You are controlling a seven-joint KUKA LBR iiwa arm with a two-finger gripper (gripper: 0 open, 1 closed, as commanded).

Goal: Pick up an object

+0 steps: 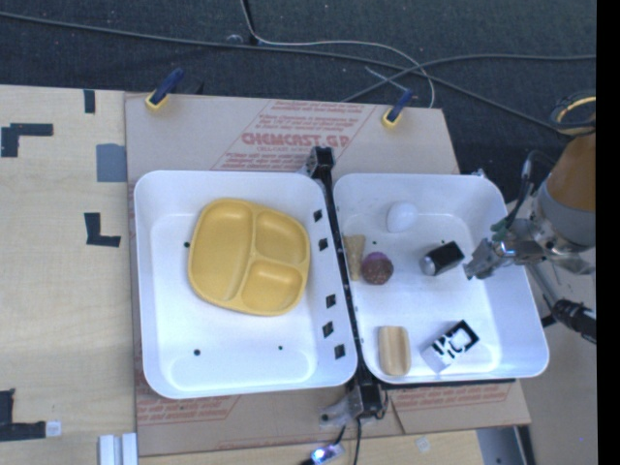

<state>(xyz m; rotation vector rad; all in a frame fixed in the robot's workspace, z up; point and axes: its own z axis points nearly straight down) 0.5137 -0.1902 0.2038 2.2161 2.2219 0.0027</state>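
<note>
The right bin [504,308] holds a white ball [401,216], a dark purple ball [377,268], a black cylinder [443,259], a tan wooden block [393,350], a small tan piece [354,256] by the divider and a black-and-white box [451,343]. My gripper [481,263] hangs at the bin's right side, just right of the black cylinder, with nothing visibly between its fingers. The grey arm with its orange band [573,177] comes in from the right edge.
The left bin [160,289] holds a yellow divided plate [249,256]. Both bins rest on a cardboard sheet [291,134] held by yellow-and-blue clamps [165,88]. Black cables [407,66] run across the dark floor at the back.
</note>
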